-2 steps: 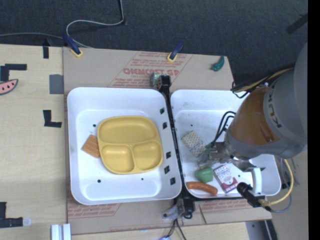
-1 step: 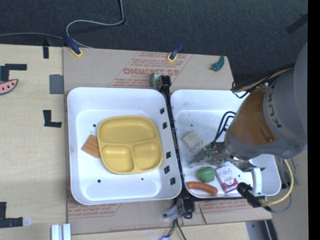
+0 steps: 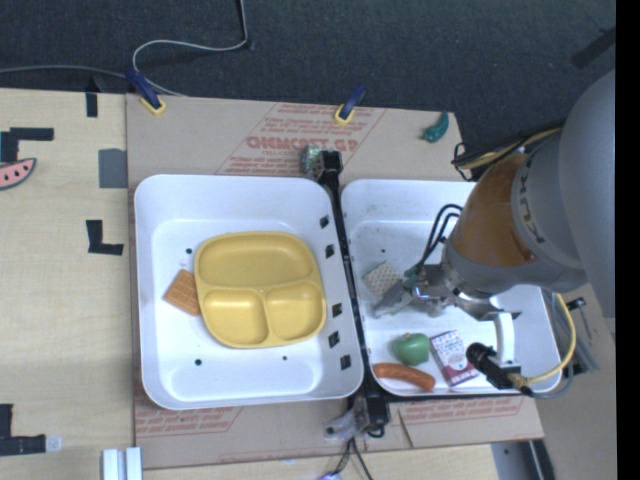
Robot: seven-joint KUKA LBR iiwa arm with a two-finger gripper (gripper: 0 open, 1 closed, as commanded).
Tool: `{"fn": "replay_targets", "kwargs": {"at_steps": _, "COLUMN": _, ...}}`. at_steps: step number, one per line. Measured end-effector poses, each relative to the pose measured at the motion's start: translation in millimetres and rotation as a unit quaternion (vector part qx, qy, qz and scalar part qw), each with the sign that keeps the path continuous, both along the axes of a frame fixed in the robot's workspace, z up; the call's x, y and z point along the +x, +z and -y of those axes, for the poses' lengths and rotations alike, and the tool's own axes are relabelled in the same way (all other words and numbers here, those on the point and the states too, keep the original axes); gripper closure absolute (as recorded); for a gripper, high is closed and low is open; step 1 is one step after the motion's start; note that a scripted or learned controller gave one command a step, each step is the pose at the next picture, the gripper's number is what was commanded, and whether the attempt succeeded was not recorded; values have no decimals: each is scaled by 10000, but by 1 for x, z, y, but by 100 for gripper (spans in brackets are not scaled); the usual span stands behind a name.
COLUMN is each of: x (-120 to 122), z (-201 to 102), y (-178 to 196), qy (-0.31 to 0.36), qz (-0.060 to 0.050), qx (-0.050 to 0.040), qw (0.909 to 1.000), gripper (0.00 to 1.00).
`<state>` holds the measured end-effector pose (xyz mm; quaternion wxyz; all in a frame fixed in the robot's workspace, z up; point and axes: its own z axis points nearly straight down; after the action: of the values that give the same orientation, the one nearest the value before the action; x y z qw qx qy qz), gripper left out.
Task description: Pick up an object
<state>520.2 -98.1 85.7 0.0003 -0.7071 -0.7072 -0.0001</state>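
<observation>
We see a bulky grey robot arm (image 3: 590, 183) with an orange wrist band (image 3: 490, 223), black cables (image 3: 438, 236), and metal two-finger gripper (image 3: 405, 293).

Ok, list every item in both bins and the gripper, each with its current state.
yellow divided plate: lying flat in left bin
cracker: tucked partly under the plate's left edge
green object: resting on right bin floor
sausage: lying by the near wall
small box: lying flat
gripper: low in right bin

In the right bin (image 3: 352, 230) the floor toward the back edge lies open, while the arm (image 3: 520, 223) blocks its right side and a green ball (image 3: 411, 348), hot dog (image 3: 404, 375) and small box (image 3: 453, 357) crowd the front edge; a yellow divided plate (image 3: 261, 287) covers the left bin's (image 3: 160, 268) middle.
</observation>
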Motion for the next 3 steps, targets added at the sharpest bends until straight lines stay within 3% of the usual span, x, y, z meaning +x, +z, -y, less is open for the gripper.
{"fn": "replay_targets", "kwargs": {"at_steps": 1, "x": 58, "z": 15, "y": 0, "qy": 5, "qz": 23, "qx": -11, "qw": 10000, "gripper": 0}}
{"fn": "replay_targets", "kwargs": {"at_steps": 2, "x": 37, "z": -1, "y": 1, "qy": 0, "qz": 23, "qx": -19, "qw": 10000, "gripper": 0}}
{"fn": "replay_targets", "kwargs": {"at_steps": 3, "x": 37, "z": -1, "y": 10, "qy": 0, "qz": 20, "qx": -24, "qw": 10000, "gripper": 100}}
